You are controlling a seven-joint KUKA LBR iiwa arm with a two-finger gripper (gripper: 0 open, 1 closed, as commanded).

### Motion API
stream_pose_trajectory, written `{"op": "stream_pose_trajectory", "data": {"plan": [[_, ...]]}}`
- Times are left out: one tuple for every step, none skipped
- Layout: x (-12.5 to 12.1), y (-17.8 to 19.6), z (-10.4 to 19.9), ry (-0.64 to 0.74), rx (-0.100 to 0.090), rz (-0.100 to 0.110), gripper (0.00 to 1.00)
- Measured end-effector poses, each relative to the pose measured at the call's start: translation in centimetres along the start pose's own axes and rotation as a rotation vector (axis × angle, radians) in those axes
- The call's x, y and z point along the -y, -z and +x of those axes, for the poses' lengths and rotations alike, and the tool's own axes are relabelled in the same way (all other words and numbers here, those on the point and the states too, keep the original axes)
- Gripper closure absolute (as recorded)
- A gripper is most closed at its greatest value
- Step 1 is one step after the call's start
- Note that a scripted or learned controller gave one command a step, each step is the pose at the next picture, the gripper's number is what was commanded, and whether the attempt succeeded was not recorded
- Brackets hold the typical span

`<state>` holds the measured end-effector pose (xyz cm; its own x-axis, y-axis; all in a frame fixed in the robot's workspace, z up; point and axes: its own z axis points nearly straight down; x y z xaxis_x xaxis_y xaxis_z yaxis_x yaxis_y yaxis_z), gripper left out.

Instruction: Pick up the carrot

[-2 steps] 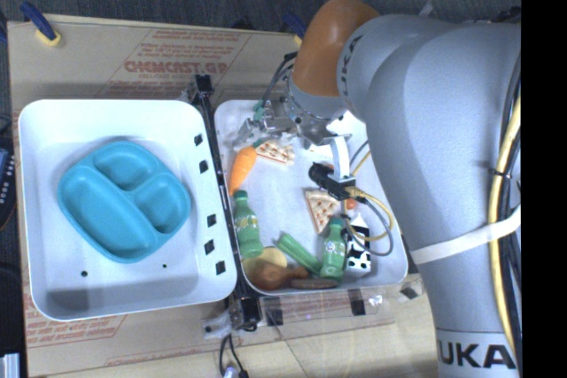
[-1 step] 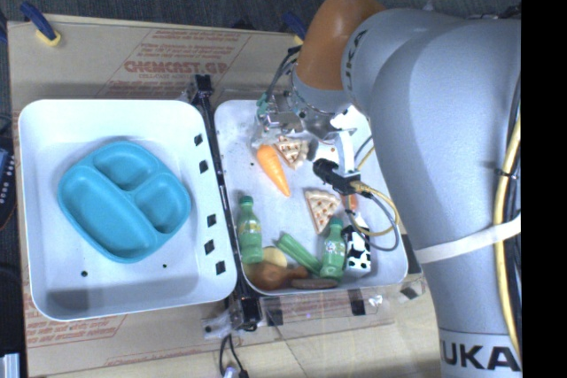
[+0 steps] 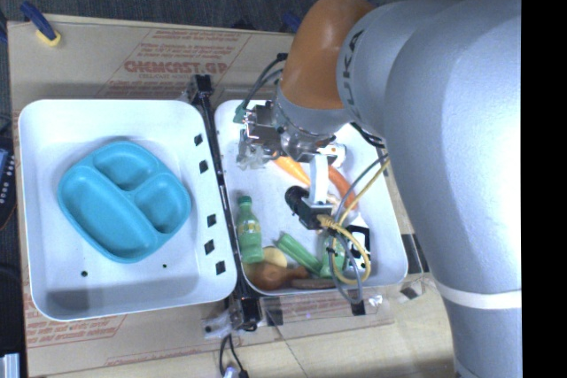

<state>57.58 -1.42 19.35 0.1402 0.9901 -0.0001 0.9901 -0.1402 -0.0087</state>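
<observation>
While a bottle (image 3: pixel 249 229) and vegetables (image 3: pixel 297 254) lie at the right bin's (image 3: pixel 387 217) near end, the carrot (image 3: pixel 337 181) lies mid-bin just under the gripper (image 3: pixel 306 157); beyond, the left bin (image 3: pixel 53 124) holds a blue tray (image 3: pixel 124 199).

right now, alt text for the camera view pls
A grey arm reaches into the right bin, its gripper beside the carrot. A bottle and other food lie at that bin's near end; the left bin holds a blue tray.

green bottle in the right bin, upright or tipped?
Tipped. The green bottle lies on its side along the right bin's left wall, cap toward the far end, base against the produce at the near end.
</observation>
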Motion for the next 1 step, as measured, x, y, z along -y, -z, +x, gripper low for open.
{"op": "stream_pose_trajectory", "data": {"plan": [[-0.53,5.07,-5.47,0.129,0.004,-0.005,1.00]]}}
